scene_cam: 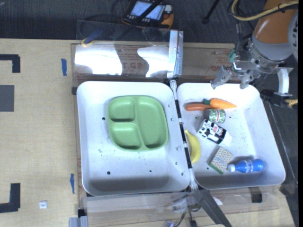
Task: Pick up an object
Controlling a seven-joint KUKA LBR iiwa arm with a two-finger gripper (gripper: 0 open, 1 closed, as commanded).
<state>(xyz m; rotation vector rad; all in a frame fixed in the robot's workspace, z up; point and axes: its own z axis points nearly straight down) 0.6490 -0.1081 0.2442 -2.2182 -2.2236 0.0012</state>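
Note:
The right bin [271, 141] holds a carrot [222, 103], an orange-red sausage-like piece [195, 107], a small green can [217, 116], a black-and-white patterned pack [212, 131], a yellow banana [192, 145], a speckled flat box [220, 159] and a blue bottle [246, 165]. My gripper [233, 81] hangs over the bin's far edge, above and just behind the carrot. Its two fingers stand spread apart with nothing between them.
The left bin [90, 126] carries a green divided plate [138, 122]. A clear plastic sheet [123, 56] stands behind the bins with a metal post [175, 53]. A handheld control pad [147, 12] lies at the back. Yellow cables [251, 6] loop near the arm.

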